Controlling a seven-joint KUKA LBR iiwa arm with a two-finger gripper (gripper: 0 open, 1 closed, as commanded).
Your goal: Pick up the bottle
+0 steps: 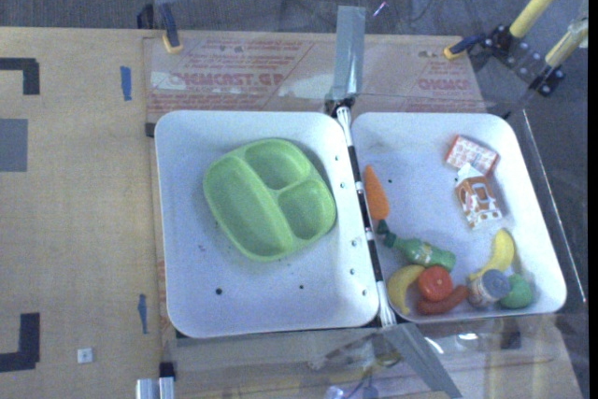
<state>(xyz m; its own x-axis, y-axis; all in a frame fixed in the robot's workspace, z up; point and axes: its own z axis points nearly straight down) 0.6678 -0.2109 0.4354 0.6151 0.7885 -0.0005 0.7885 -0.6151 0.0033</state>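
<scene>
Tomato (434, 281) and jar (490, 287) at right bin (411, 137) front edge, green bottle (422, 250) lying just behind near left wall, carrot (376, 193) beyond, green plate (269, 197) mid left bin (187, 229), gripper state untellable

A: Camera position?

B: One fixed camera, mounted above the bench, looking down at a slant. Far side of the bench sits at the frame's top, with dark floor beyond it.

A: Coverage?

B: Both white bins fit whole: left bin (177, 294) near centre, right bin (533, 201) toward the right edge. The wooden bench top (75, 201) fills the left third.

A: Range?

B: Moderate. Near enough to separate small items in the right bin, too far to read the print on the cardboard sheet (234, 75) behind the bins.
</scene>
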